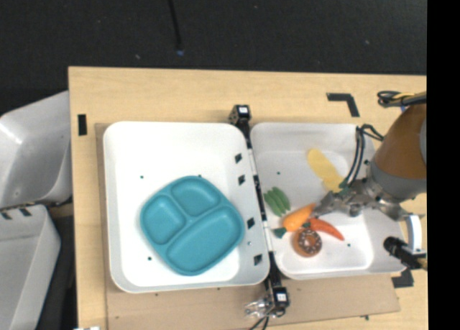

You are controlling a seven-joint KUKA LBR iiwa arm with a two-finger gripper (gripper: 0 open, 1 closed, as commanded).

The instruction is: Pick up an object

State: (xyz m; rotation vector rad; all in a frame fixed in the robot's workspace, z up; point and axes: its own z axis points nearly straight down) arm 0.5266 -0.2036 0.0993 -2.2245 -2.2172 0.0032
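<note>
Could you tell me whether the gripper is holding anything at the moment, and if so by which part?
It cannot be told. The gripper sits low in the right bin, right by the orange carrot, but the view does not show a grasp.

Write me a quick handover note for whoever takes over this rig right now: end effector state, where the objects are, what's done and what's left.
End effector: low in the right bin, above the orange carrot; I see nothing between its fingers, and whether it is open or shut cannot be told.
Right bin also holds a yellow banana-like piece, a green leafy piece, a red pepper-like piece and a round brown item.
Left bin: a blue divided plate.
Done: arm is down among the items.
Left: grasp one object and lift it.
</note>
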